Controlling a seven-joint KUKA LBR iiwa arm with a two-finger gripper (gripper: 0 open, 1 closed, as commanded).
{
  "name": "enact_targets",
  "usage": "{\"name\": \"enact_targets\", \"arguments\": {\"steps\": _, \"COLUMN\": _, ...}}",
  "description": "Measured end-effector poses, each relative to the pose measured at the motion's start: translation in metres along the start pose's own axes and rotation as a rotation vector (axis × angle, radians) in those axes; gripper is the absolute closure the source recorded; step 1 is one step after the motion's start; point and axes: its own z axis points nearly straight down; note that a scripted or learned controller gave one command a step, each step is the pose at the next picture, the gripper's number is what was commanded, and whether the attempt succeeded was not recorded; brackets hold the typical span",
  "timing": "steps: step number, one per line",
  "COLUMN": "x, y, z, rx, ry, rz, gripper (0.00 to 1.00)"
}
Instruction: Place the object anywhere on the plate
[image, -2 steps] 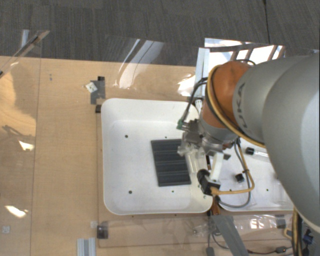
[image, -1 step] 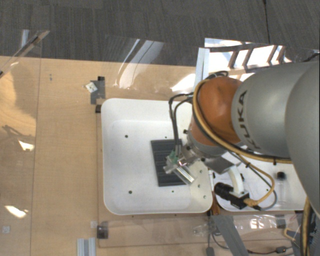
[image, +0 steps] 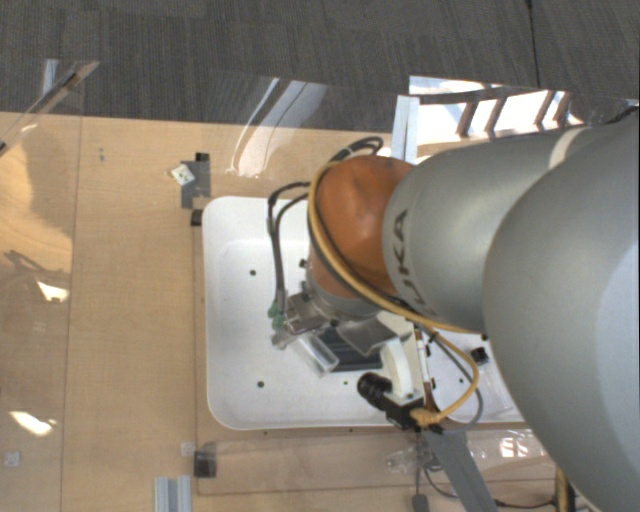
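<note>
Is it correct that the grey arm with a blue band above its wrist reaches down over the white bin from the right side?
Not quite. The band above the wrist is orange, not blue, as the camera view shows. The rest holds: the grey arm comes in from the right and reaches down over the white bin.

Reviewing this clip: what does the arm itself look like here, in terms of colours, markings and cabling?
The arm is a bulky, rounded grey body with dark lettering on its side, and an orange band above the wrist. A yellow cable loops around the orange section, with thin black cables beside it. Below sits a metallic wrist assembly with a black connector.
</note>
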Motion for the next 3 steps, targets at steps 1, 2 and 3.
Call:
{"name": "enact_targets", "arguments": {"steps": 1, "x": -0.037, "y": -0.016, "z": 0.091, "rx": -0.009, "ry": 0.003, "rz": 0.179, "gripper": 1.0}}
{"name": "enact_targets", "arguments": {"steps": 2, "x": -0.06, "y": -0.026, "z": -0.036, "rx": -0.002, "ry": -0.001, "rz": 0.132, "gripper": 1.0}}
{"name": "enact_targets", "arguments": {"steps": 3, "x": -0.011, "y": 0.004, "z": -0.034, "rx": -0.002, "ry": -0.001, "rz": -0.494, "gripper": 1.0}}
